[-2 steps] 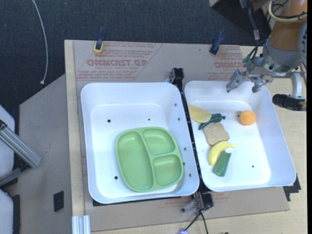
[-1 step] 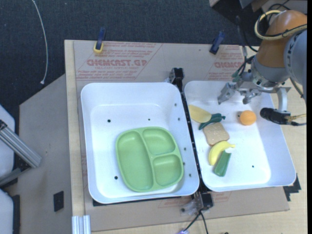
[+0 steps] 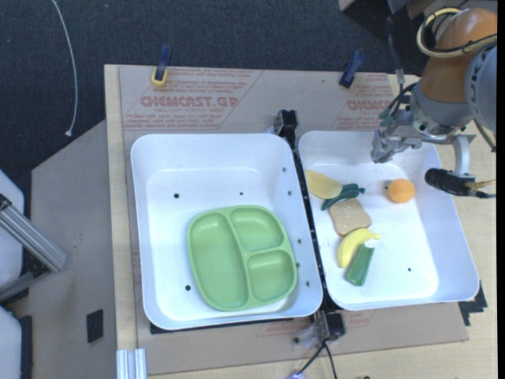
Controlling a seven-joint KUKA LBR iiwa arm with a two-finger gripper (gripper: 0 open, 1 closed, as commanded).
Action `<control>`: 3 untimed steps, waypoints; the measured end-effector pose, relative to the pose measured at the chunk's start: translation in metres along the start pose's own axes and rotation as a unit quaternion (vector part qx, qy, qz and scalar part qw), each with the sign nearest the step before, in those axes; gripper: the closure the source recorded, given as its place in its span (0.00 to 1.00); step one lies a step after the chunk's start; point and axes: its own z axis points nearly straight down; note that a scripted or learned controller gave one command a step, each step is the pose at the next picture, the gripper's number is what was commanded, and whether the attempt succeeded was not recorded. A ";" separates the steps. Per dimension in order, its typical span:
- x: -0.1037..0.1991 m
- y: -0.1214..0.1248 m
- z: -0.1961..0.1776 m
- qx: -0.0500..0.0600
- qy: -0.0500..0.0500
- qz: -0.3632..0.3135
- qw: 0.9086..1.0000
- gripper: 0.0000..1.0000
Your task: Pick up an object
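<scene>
Pincer [image 3: 388, 150] hovers at right bin's [image 3: 442, 287] far edge; finger state unclear, apparently nothing held. Risk: orange [image 3: 401, 190] rolls from off-centre grasp.

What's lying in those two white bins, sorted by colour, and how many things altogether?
Green: 3, namely the divided plate in the left bin, plus the small teal piece and the dark green block in the right bin
Yellow: 2, the pale wedge and the banana
Orange: 1, the ball
Tan: 1, the bread slice
Total: 7
</scene>
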 end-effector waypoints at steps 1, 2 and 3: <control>-0.009 0.003 -0.049 -0.003 -0.001 0.000 1.000 1.00; -0.010 0.006 -0.114 -0.004 -0.001 0.000 1.000 1.00; -0.010 0.007 -0.118 -0.001 -0.001 0.000 1.000 1.00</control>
